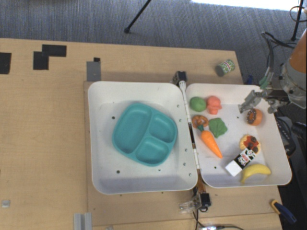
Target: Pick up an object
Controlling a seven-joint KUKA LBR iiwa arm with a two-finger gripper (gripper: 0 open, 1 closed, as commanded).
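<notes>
The gripper (257, 103) hangs at the right bin's (230, 91) upper right corner, reaching in from the right, its two grey fingers spread apart with nothing between them. One finger (248, 103) points down and left over the bare white floor, and just beside the fingertips, a little below them, lies a small orange round fruit (254, 116) with a dark patch on top; whether a finger touches it I cannot tell. The rest of the toy food is scattered across the same bin: a green round piece (197, 104) and a pink-red piece (213, 104) side by side near the top left, a small multicoloured ring-shaped item (200, 121) below them, a green leafy piece (218, 127) just to its right, and an orange carrot (211, 143) slanting down toward the middle. Lower right sit a round orange-and-yellow piece (249, 142), a black-and-white block (241, 161) touching it from below, and a yellow banana (254, 171) against the bottom rim. The left bin (103, 128) holds a teal divided plate (145, 133), tilted askew. A small green can (225, 67) lies on the wooden bench (43, 143) above the right bin.
</notes>
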